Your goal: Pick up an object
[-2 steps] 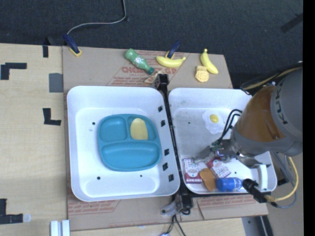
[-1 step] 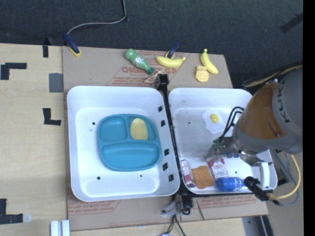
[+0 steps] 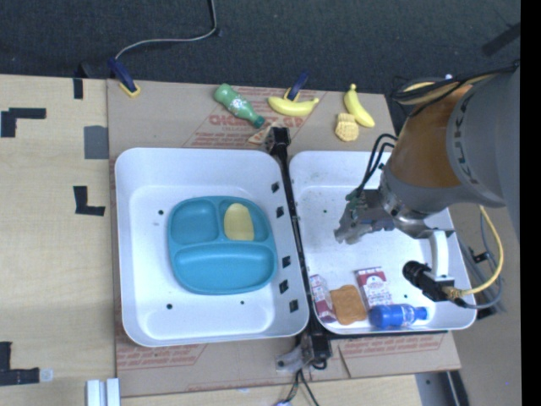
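The gripper (image 3: 348, 229) hangs over the right bin (image 3: 321, 176), roughly in the middle of its floor, reaching in from the arm (image 3: 452, 155) on the right. The view is too blurred there to tell whether it is clenched or released, and nothing can be made out in its grasp. The bin floor directly under and around it is bare white.

The nearest things lie along the front edge of the right bin, apart from the gripper. A small red-and-white carton (image 3: 372, 288) sits just in front of the gripper. Beside it on the left is a tan, bread-like piece (image 3: 347, 304), and left of that a narrow packet (image 3: 319, 298) against the bin's left wall. A blue bottle (image 3: 396, 315) lies on its side in the front right corner, touching or nearly touching the carton.

The left bin (image 3: 139, 252) holds a blue divided plate (image 3: 215, 256). A yellow item (image 3: 239, 222) rests in the plate's upper right compartment.

Behind the bins, on the counter (image 3: 51, 227), sit a green bottle (image 3: 238, 105) lying on its side, a banana (image 3: 292, 105) just to its right, a second banana (image 3: 358, 108) further right, and a small yellow piece (image 3: 345, 128) next to that one. A black cable (image 3: 182, 34) runs over the dark surface behind.
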Motion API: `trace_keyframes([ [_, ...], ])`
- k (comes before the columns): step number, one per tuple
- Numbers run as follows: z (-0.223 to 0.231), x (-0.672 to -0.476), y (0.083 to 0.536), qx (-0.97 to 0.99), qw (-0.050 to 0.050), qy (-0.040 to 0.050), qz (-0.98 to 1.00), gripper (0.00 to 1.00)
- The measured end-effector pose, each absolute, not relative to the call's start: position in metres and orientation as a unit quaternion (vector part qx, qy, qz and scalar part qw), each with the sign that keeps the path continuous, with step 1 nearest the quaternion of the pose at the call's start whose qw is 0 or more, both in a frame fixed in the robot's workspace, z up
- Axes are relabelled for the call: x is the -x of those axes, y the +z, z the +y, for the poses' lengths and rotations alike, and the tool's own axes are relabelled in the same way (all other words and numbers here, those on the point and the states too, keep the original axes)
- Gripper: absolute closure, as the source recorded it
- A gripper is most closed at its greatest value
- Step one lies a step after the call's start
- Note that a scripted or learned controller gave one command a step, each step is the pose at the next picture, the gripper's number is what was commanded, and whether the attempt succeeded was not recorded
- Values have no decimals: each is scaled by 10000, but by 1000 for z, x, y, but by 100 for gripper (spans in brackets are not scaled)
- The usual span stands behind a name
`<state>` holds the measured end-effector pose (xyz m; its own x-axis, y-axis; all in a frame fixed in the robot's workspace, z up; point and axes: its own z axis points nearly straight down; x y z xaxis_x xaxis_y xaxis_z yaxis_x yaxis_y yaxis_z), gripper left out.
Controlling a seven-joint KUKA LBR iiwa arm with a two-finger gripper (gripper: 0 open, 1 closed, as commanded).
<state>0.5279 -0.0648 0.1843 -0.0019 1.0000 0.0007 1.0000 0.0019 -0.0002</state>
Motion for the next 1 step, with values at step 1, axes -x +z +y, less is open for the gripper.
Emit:
trace_keyframes([
  [1, -23, -549, 253, 7066, -4, -2, -7076, 100],
])
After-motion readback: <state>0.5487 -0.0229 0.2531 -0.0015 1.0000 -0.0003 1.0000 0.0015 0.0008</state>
